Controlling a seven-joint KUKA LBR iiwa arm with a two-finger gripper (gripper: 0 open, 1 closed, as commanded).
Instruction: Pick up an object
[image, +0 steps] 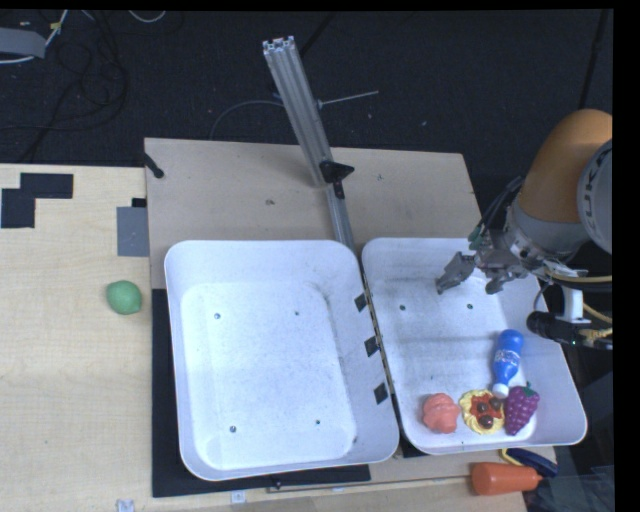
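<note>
Gripper (478, 276) hovers over right bin (420, 330) far end, fingers spread, holding nothing; bottle (506, 362), grapes (520, 407) and other toys cluster near corner, so nothing is within reach.

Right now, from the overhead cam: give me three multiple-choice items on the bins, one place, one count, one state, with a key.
1. Where is the blue bottle?
A. left bin
B. right bin
C. bench outside the bins

2. How many items lie in the right bin?
A. one
B. four
C. seven

3. The pincer is:
A. holding nothing, above the right bin
B. holding the green ball
C. gripping the bottle

Key: 1 B, bottle lies near that bin's right wall. 2 B, bottle, pink lump, yellow piece, purple grapes. 3 A, nothing between its fingers; green ball sits on the bench.
</note>
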